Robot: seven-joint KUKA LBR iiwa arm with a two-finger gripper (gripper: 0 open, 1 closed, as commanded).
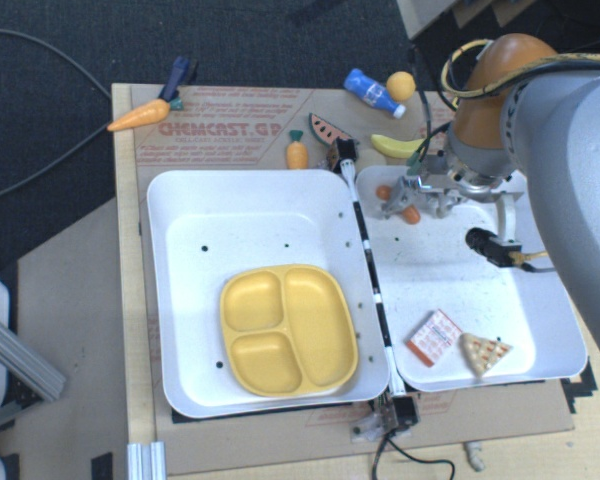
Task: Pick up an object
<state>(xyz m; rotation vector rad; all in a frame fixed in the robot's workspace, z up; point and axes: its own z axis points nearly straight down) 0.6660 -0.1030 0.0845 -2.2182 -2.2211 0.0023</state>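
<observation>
Jaws: we can't tell their state; gripper (412,200) sits low over small orange-red toy (408,214), apparently mid-grasp.

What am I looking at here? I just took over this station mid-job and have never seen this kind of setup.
This is one camera fixed above a bench, looking down at a slant. The grey robot arm with an orange band reaches in from the right. Its pincer is low over the far end of the right white bin, beside small orange-red toy pieces; whether it grips anything is unclear. That bin also holds a red-and-white packet and a toy pizza slice. The left white bin holds a yellow divided plastic tray. Behind the bins lie a toy carrot, a blue bottle and a yellow banana.
</observation>
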